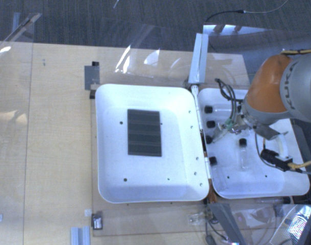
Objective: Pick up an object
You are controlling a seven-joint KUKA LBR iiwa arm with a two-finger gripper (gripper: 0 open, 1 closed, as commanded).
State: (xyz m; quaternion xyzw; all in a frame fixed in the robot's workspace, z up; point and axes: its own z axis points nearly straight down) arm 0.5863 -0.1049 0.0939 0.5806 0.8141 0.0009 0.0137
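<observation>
- I see the arm (278, 93) reaching in from the right over the right bin (232, 185), its orange band above the wrist and the wrist pitched down toward the bin's upper left.
- I place the tool (232, 125) low over that bin's floor; cables and fittings crowd it, so I cannot tell how it is set or whether it has hold of anything.
- The only clear candidate I can pick out is a dark slatted rectangular object (144, 132), well apart from the tool on its far side, away from the arm, lying flat in the left bin (109, 182).
- Its long axis runs crosswise to the line from tool to object.
- My judgement: the coming move requires crossing the divide between bins.
</observation>
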